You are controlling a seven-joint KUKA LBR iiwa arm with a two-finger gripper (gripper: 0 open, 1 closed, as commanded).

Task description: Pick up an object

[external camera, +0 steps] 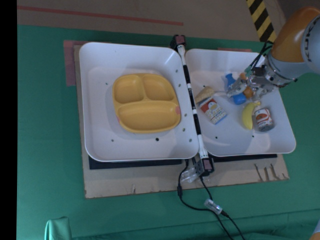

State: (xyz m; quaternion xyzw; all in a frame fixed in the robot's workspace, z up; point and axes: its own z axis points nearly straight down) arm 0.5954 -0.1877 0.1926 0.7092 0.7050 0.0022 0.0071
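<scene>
Looking from the near edge, I see the right-hand shallow white plastic bin (280,144) holding a yellow plastic banana (248,115) beside a small red-labelled tin can (263,119). The banana's long axis runs twelve to six. The two-finger gripper (248,85) hovers just beyond, at its twelve o'clock, over small blue and orange toy pieces (239,97); whether it grips anything I cannot tell.
</scene>
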